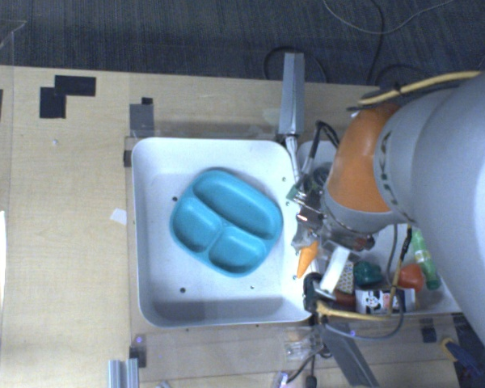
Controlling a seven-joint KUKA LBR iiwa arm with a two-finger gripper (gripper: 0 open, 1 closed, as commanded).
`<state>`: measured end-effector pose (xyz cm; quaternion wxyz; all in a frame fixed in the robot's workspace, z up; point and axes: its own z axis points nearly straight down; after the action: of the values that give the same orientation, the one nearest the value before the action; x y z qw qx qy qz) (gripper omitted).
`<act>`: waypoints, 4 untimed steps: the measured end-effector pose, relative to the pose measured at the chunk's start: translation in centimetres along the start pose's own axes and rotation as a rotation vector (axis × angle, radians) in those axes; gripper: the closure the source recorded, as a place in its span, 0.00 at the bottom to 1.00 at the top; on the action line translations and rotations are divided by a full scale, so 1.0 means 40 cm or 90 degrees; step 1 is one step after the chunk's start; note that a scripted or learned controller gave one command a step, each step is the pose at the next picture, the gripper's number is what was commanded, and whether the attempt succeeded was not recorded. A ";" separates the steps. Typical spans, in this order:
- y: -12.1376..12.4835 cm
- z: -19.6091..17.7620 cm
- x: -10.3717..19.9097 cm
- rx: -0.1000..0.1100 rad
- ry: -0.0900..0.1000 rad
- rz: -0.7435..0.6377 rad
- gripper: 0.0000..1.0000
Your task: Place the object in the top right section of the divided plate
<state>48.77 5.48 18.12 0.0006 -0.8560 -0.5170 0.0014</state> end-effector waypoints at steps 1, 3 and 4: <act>-0.001 -0.227 0.009 -0.003 0.000 -0.033 1.00; 0.062 -0.105 0.262 0.000 -0.001 0.047 1.00; 0.007 0.088 0.315 0.001 -0.002 0.031 1.00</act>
<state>54.88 16.49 14.58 0.0007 -0.8683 -0.4961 0.0031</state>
